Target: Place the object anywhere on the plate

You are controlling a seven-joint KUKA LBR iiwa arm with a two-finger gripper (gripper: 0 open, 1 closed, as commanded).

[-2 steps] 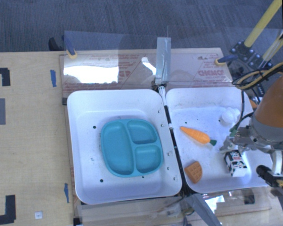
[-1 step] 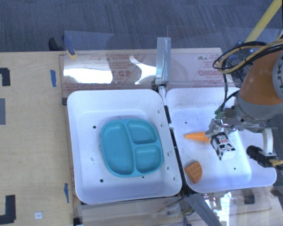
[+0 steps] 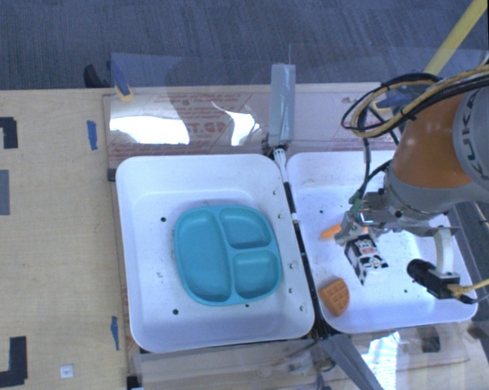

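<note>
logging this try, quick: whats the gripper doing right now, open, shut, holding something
gripper: over the right bin, cannot be told whether open or closed; nothing visibly held. The orange waffle-like piece lies apart on the bin floor.

Two shallow white bins sit side by side on the wooden counter (image 3: 53, 263). The left bin (image 3: 139, 195) holds a teal plate (image 3: 228, 253) with three compartments, lying flat near its middle. The grey arm (image 3: 437, 153) with its orange band reaches over the right bin (image 3: 325, 178), and the tool (image 3: 365, 256) hangs above that bin's floor. A small orange piece (image 3: 332, 231) shows just left of the tool. An orange waffle-like object (image 3: 335, 295) lies near the right bin's front left corner, apart from the tool.
</note>
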